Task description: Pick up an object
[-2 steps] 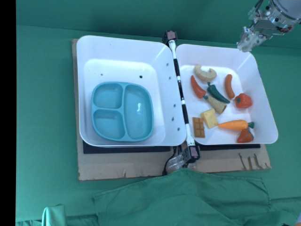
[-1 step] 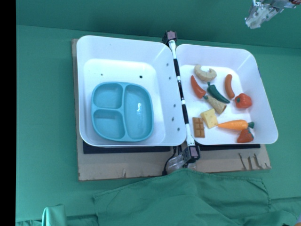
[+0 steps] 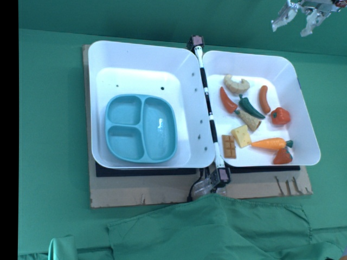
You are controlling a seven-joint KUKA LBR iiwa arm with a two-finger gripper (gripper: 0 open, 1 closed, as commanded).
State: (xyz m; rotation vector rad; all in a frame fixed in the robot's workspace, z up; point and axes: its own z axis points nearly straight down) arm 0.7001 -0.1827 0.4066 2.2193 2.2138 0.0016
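Note:
My gripper (image 3: 293, 21) hangs high at the top right, beyond the far edge of the right bin (image 3: 303, 140), open with nothing between its fingers. In that bin lie several toy foods: a beige cashew-like piece (image 3: 237, 83), a red chilli (image 3: 227, 99), a green pepper (image 3: 250, 106), a red sausage (image 3: 263, 98), a red bell pepper (image 3: 280, 116), a cheese wedge (image 3: 242, 136), a brown waffle block (image 3: 229, 146), a carrot (image 3: 269, 143) and a strawberry (image 3: 282, 156).
The left bin (image 3: 103, 64) holds a light blue three-compartment plate (image 3: 141, 128). A black-and-white divider bar (image 3: 207, 110) runs between the bins. Green cloth (image 3: 217, 232) is bunched at the front. The bins rest on a cardboard sheet (image 3: 141, 194).

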